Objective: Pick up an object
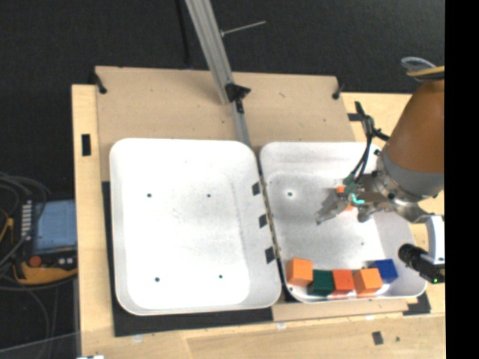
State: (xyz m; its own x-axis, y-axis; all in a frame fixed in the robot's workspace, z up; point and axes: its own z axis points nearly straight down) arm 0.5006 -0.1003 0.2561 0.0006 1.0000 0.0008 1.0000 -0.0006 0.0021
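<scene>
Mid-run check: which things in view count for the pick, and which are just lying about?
For the job:
gripper, over the right bin
orange blocks
green block
blue block
All blocks sit along the right bin's near edge.

Lying about:
left bin
metal pole
blue device with cables, left of the bench

Two shallow white bins sit side by side on a tan surface (150, 111). The left bin (187, 223) fills the frame's centre-left; the right bin (299, 170) lies at centre-right. Along the right bin's lower edge stands a row of blocks: an orange block (301, 271), a green block (322, 281), two more orange ones, then a blue block (385, 269). The end effector (338, 204) hangs over the right bin's middle, well apart from the row.
</scene>
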